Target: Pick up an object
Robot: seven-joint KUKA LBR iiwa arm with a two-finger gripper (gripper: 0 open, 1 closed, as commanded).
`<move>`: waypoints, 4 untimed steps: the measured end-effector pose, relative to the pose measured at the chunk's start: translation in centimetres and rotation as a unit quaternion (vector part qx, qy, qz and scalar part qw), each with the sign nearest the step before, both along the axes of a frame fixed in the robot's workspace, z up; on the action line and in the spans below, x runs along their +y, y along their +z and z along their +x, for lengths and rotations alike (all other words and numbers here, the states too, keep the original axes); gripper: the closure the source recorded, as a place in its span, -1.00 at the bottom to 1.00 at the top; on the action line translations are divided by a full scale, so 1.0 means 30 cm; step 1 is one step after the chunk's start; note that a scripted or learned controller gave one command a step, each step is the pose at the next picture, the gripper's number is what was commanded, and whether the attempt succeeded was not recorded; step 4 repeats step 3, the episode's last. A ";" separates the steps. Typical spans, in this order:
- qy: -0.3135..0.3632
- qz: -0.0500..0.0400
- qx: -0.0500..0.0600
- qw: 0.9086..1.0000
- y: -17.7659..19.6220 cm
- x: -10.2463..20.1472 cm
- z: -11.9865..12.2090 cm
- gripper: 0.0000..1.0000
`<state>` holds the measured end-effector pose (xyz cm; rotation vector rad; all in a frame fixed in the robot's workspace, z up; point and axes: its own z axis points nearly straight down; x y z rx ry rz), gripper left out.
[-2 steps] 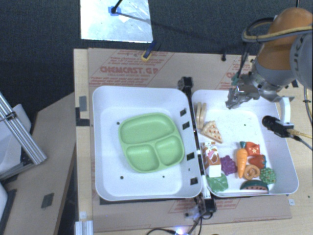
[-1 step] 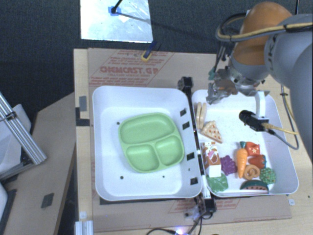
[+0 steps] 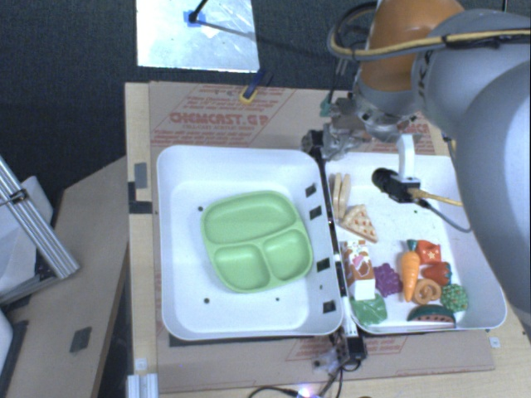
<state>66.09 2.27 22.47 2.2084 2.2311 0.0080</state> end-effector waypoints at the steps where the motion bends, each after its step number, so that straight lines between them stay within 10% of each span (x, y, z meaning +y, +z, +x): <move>1: -0.004 -0.001 0.002 1.000 -0.025 0.000 -0.059 1.00; 4: -0.002 -0.001 0.000 1.000 0.014 0.003 -0.003 1.00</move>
